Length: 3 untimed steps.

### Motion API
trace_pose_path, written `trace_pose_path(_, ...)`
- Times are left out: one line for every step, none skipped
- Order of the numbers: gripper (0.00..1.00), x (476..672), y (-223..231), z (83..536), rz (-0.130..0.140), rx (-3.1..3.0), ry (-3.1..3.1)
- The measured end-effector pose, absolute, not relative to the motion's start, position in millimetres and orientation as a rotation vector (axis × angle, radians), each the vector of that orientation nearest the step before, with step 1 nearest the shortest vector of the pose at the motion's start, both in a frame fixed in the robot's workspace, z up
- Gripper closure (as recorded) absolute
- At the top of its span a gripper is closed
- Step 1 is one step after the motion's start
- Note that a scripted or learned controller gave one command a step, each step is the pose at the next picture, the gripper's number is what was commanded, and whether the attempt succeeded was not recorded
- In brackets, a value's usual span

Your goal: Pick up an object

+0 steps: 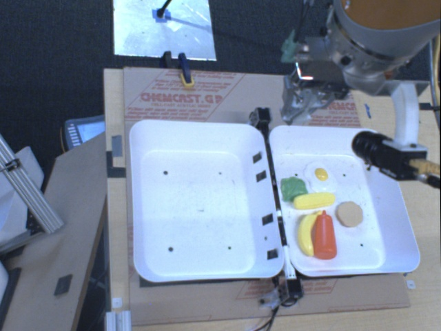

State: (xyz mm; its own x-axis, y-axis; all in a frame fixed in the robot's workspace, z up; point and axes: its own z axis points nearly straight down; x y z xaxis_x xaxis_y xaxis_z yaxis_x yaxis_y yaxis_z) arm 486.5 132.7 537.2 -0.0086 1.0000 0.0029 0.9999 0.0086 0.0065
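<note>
The right white bin [396, 254] holds several toy foods. A fried egg [318, 174] lies toward the back, with a green piece [293, 187] and a yellow oblong piece [314, 201] just in front of it. A tan round cookie [349, 214] sits to the right. A yellow banana [305, 233] and a red bottle [324, 236] lie side by side at the front, touching. My gripper [303, 107] hangs above the far left rim of this bin, behind the egg and apart from every item, with nothing seen in it.
The left white bin [145, 254] sits beside the right one, separated by a black-clipped divider [272, 185]. A black cylinder on a white bracket [377, 150] juts over the right bin's far right edge. A shiny metal sheet [164, 18] lies behind the bench.
</note>
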Motion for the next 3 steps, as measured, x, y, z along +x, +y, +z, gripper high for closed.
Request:
trace_pose_path(1.0, 523.5, 161.3, 534.6, 0.004, 2.212, 2.228)
trace_pose_path(1.0, 511.5, 180.7, 433.9, -0.013, 2.216, 2.233)
trace_pose_path(0.0, 512.7, 179.9, 439.8, 0.002, 2.214, 2.228)
